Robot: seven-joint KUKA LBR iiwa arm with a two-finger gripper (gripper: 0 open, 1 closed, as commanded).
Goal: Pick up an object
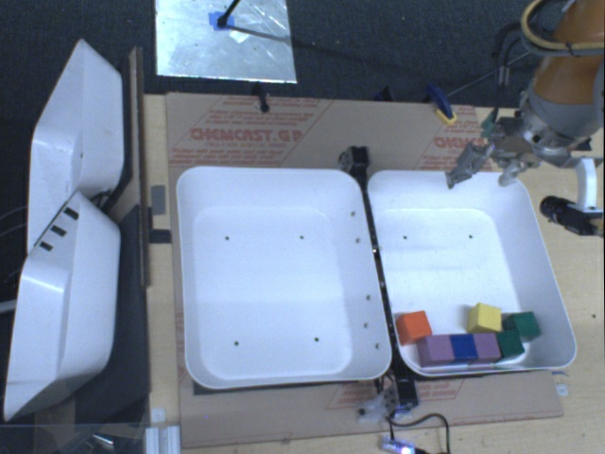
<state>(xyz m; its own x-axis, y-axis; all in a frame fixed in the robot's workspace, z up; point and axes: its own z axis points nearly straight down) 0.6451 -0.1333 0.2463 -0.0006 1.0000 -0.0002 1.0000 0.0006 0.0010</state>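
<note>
The gripper (487, 165) is positioned over the far rim of the right bin (544, 253), fingers spread apart, with nothing held between them. The blocks are grouped along the near edge of that bin, well apart from the gripper: orange block (413, 326), yellow block (484, 317), green block (521, 326), purple block (438, 349), blue block (463, 347).

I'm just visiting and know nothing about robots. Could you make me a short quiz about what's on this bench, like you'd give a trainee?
1. True or false: the blocks lie in the right bin.
2. Which block sits nearest the divider between the bins? A) yellow block B) orange block C) green block
3. Fill in: the gripper hangs over the right bin's ____ edge, away from the blocks.

Key: 1 true; 2 B; 3 far.
</note>
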